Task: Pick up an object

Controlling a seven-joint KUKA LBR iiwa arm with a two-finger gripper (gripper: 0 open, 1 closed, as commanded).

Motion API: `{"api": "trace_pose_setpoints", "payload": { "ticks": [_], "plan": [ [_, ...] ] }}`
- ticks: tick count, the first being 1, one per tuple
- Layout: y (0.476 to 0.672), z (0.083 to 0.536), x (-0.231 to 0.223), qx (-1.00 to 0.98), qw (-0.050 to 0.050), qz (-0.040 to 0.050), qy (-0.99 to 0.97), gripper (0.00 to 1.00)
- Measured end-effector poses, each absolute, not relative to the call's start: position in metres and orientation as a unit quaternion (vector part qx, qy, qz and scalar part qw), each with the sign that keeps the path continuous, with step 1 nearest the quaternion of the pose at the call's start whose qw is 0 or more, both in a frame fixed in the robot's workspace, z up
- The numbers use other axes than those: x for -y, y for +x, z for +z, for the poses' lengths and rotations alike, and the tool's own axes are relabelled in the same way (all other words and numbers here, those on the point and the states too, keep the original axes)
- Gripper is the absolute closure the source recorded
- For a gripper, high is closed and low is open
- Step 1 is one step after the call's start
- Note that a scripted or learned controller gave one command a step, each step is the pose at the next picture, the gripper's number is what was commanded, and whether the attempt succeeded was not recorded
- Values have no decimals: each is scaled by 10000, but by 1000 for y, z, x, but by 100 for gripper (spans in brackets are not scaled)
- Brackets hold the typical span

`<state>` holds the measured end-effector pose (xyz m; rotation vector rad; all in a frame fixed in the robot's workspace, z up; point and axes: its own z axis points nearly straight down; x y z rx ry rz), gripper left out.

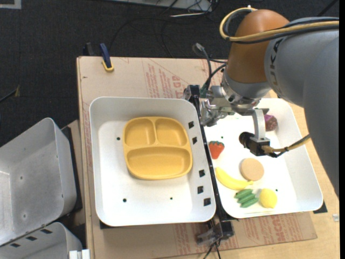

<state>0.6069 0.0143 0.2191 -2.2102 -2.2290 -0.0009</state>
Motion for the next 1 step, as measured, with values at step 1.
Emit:
{"api": "trace_pose_setpoints", "payload": {
  "ticks": [1],
  "plan": [
    [611, 235, -71, 7103, 2, -16, -7039, 100]
  ]
}}
